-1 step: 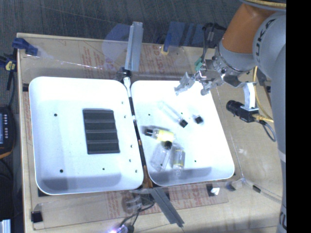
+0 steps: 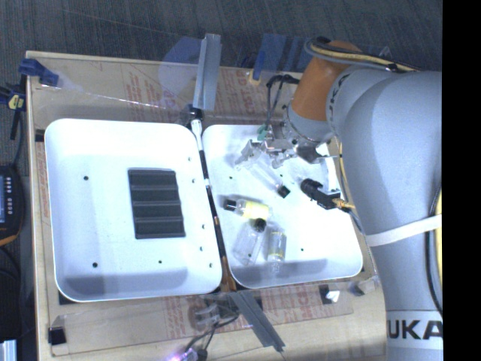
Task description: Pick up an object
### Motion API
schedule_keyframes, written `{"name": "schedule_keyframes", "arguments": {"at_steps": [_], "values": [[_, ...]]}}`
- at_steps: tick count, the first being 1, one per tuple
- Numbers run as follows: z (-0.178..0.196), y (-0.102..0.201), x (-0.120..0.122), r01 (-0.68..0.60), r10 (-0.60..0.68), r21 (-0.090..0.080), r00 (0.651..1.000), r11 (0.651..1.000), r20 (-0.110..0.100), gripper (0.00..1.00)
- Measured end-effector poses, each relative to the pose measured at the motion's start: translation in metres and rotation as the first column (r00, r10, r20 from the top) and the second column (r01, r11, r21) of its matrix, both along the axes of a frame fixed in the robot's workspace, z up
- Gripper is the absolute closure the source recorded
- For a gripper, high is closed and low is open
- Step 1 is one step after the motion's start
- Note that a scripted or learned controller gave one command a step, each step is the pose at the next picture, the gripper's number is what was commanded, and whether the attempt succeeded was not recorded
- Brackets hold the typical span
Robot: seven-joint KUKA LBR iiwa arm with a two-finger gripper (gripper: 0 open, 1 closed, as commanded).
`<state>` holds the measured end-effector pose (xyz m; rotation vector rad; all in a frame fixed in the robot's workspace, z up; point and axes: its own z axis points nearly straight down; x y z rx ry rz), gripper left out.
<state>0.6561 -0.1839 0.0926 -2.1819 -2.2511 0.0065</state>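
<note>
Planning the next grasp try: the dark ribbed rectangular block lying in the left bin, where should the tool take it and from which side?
Probably from straight above, closing across the short width of the dark ribbed block. It lies flat near the middle of the left bin, long side running toward the camera, well away from the walls, so both long edges look reachable. Its low profile may make the grip shallow.

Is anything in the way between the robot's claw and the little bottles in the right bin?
Nothing visible blocks it. The gripper hangs over the right bin's far end, and bare white floor lies between it and the small bottles.
</note>
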Motion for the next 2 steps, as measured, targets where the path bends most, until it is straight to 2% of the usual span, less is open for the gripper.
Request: {"name": "schedule_keyframes", "arguments": {"at_steps": [1, 2], "values": [[0.027, -0.027, -0.072, -0.072, 0.072, -0.001, 0.997, 0.997, 0.006, 0.0], [-0.001, 0.016, -0.054, -0.17, 0.17, 0.002, 0.985, 0.985, 0.002, 0.0]]}}
